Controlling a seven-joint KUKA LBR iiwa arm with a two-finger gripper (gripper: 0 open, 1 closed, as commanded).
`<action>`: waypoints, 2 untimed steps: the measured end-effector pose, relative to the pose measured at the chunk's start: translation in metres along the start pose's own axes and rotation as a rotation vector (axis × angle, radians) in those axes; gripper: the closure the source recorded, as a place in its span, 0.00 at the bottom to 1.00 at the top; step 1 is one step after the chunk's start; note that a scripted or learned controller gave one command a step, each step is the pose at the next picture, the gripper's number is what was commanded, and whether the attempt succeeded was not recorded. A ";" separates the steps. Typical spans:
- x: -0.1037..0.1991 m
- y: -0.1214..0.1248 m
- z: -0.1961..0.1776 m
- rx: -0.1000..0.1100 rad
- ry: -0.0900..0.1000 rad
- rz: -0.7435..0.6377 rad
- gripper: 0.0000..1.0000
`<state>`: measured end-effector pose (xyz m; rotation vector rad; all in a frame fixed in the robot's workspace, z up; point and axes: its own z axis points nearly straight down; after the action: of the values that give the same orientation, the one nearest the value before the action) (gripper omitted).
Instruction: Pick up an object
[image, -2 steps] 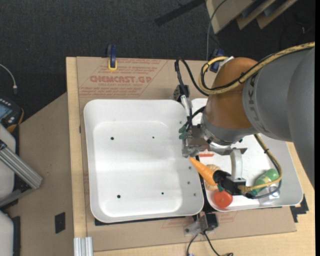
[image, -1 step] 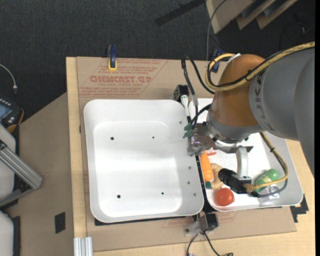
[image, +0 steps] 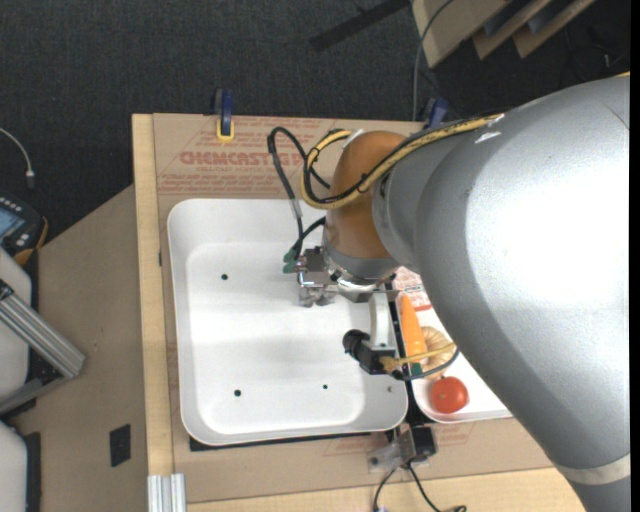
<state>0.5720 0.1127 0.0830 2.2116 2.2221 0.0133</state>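
We see the main risk as a missed grasp. The end effector (image: 313, 290) hangs over the left bin (image: 200, 330), whose floor near it looks bare, while the candidate objects lie in the right bin (image: 480, 408), largely hidden beneath the arm (image: 500, 250). If we descend here, we judge that we would meet only the bin floor. A second hazard is the dividing wall between the two bins: a sideways move made too low could catch that rim and jolt both bins on the surface (image: 160, 300).

The objects we can make out sit close together: an orange carrot-like piece (image: 408, 327) standing along the left edge of the right bin, a pale lumpy item (image: 434, 345) just beside it, and a red tomato (image: 449, 394) near the front. Such crowding could make us nudge one while reaching for another.

The arm reaches in from the right, its orange band (image: 355, 170) above the wrist, the tool pointing down towards the left bin. Whether the tool is open or closed we cannot tell.
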 end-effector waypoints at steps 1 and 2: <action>0.066 0.035 -0.001 0.007 0.002 -0.001 1.00; 0.022 0.098 -0.109 -0.005 -0.002 0.008 1.00</action>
<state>0.6683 0.1352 0.1927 2.2165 2.2098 0.0173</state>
